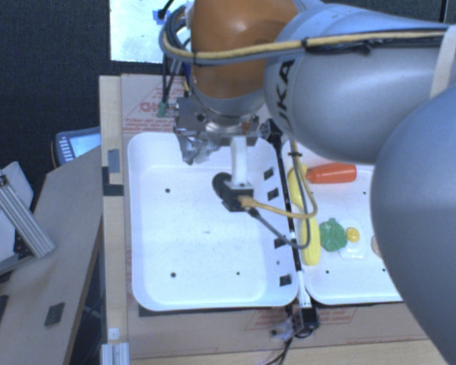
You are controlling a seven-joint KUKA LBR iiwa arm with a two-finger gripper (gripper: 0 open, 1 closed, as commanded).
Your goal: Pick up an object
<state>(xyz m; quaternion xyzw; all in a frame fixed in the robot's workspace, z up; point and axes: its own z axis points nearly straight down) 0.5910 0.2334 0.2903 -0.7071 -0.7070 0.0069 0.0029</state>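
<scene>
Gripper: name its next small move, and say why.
Probably shift the gripper sideways toward the banana. It hangs over the far part of the left bin, while the graspable things I can see, the banana, a carrot and a green toy, lie in the right bin.

left bin [190, 265] — open floor | right bin [342, 281] — carrot [331, 174], yellow piece [311, 248] obstruct

**Dark backdrop, cardboard-lined worktop**

A dark, textured backdrop [38, 44] stands behind the far side, with a pale, brightly lit panel [137, 17] against it at the top. The tan worktop [213, 348] carries a cardboard sheet [148, 105] with red print. At the left sits a tan board [68, 234]. A slanted aluminium rail [19, 211] lies beside it, and a small bluish screen [76, 147] is just behind it.
</scene>
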